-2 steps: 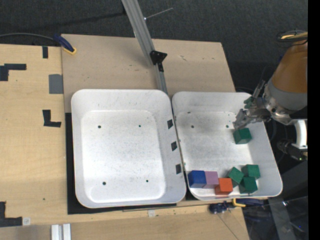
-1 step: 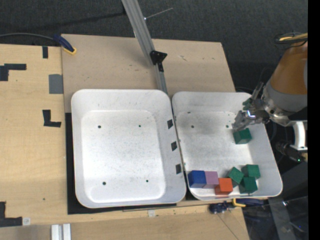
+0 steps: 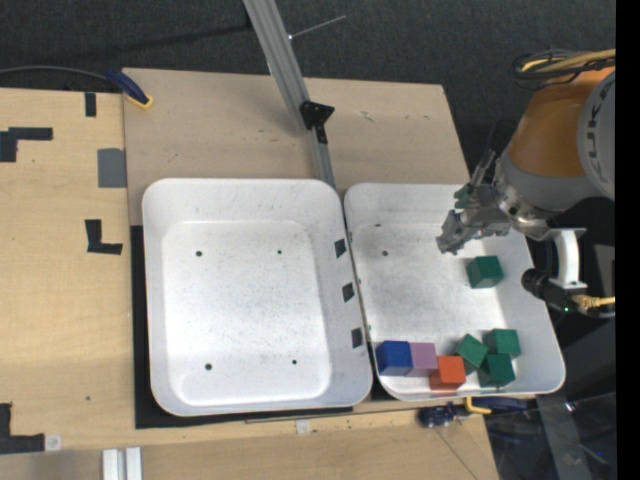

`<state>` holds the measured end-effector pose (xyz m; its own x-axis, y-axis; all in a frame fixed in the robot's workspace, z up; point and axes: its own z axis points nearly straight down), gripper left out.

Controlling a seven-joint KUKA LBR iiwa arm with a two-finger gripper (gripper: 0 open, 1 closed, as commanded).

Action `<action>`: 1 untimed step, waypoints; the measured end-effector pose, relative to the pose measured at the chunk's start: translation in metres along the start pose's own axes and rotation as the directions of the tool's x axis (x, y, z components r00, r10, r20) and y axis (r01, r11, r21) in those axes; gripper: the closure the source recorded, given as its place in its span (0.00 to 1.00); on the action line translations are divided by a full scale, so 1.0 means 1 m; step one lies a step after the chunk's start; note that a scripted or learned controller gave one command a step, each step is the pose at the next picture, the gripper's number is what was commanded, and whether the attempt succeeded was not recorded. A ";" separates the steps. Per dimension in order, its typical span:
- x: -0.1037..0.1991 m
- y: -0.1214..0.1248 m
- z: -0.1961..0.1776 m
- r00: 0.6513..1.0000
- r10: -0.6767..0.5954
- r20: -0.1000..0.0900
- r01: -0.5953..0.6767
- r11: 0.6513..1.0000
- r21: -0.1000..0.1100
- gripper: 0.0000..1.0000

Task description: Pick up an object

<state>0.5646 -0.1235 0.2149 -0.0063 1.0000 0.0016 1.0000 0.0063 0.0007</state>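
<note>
Presently the gripper hangs over the upper part of the right bin; whether it is apart or together cannot be told, and nothing is seen in it. A green cube lies just beside it, apart. Along the bin's near edge sit a blue cube, a lilac block, an orange cube and three green blocks. The left bin adjoins.

I can't read any text, label, brand or no. anywhere from here. There's a dark marking on the arm's orange band at the far right edge, but it's cut off and too blurry to make out.
</note>
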 end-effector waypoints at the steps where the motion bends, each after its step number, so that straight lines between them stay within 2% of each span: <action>1: 0.055 0.008 -0.007 1.000 -0.001 -0.001 0.001 1.000 0.001 1.00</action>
<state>0.5722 -0.0686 0.2215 -0.0074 1.0000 0.0022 1.0000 0.0074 0.0001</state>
